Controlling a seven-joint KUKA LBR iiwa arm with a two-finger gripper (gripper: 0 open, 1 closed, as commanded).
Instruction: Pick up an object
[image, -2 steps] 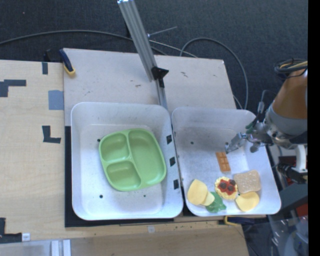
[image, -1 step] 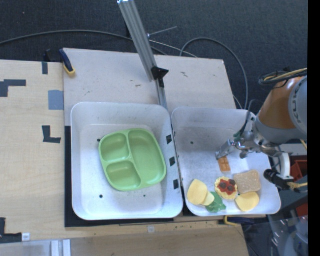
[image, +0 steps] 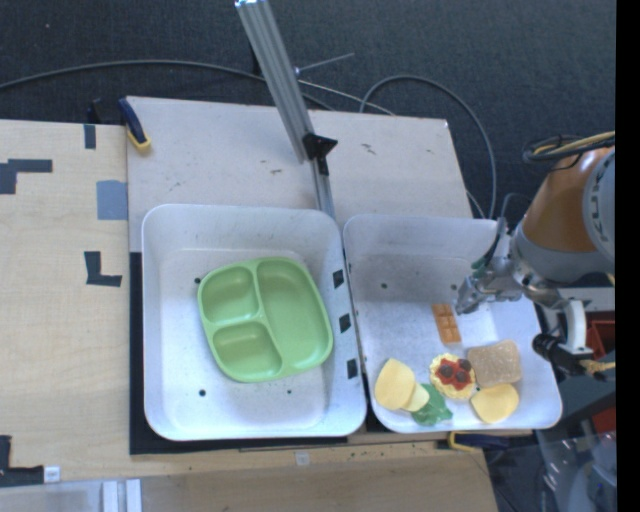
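Reaching in from the right, the grey arm (image: 570, 225) with its orange band is hanging its gripper (image: 470, 295) low over the right bin (image: 410, 250). The gripper is sitting just above a small orange block (image: 446, 322), close to it. I cannot tell if the gripper is spread or pressed together, because it is too small and dark to make out. Nothing is showing between its tips.

The orange block is lying flat on the floor of the right bin, near the middle. More toy food is lying toward the front of that bin. A brown piece like a slice of bread (image: 495, 362) is resting near the right wall. Just beside it, on its left, a yellow piece with red and dark spots (image: 453, 374) is lying. A round yellow piece (image: 495, 403) is sitting in front of the bread. Two more yellow pieces (image: 398, 385) are lying near the front left corner, touching a small green thing (image: 432, 410).

In the left bin (image: 160, 300), a green plate with three parts (image: 264, 319) is lying flat. Both bins are sitting side by side on the counter (image: 220, 150).
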